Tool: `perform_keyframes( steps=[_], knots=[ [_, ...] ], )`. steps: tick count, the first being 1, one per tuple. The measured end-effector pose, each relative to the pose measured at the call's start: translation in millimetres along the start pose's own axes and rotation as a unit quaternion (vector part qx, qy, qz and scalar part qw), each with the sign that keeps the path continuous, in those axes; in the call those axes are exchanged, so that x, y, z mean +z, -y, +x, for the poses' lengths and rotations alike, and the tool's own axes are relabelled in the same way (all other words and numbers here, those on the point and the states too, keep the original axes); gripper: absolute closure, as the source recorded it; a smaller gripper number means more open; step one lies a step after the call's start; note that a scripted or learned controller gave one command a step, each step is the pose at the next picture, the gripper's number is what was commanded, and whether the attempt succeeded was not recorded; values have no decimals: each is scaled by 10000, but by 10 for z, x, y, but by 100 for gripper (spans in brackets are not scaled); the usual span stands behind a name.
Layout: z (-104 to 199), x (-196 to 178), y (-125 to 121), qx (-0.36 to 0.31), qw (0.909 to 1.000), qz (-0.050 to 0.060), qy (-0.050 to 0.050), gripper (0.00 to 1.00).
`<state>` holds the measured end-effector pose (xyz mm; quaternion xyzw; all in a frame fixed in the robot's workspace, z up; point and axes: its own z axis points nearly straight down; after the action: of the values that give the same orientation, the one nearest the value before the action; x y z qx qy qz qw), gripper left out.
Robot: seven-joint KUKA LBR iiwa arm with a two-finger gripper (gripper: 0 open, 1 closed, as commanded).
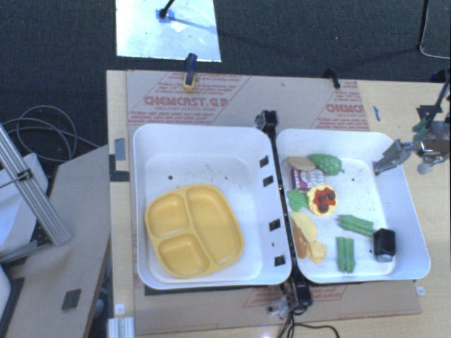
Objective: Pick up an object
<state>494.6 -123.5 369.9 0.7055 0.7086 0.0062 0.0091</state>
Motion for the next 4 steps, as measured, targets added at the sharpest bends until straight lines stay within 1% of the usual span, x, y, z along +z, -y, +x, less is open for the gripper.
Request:
perform_keyframes(
  steps=[1, 2, 3, 4],
  knots=[
    [285, 1287, -758, -20, 9999, 111, -23, 0],
    [-68, 2750, -942, 23, 9999, 147, -20, 0],
    [-164, 2875, -195, 36, 9999, 139, -27, 0],
    [-158, 2751, -249, 16, 10000, 89, -16, 100]
  ],
)
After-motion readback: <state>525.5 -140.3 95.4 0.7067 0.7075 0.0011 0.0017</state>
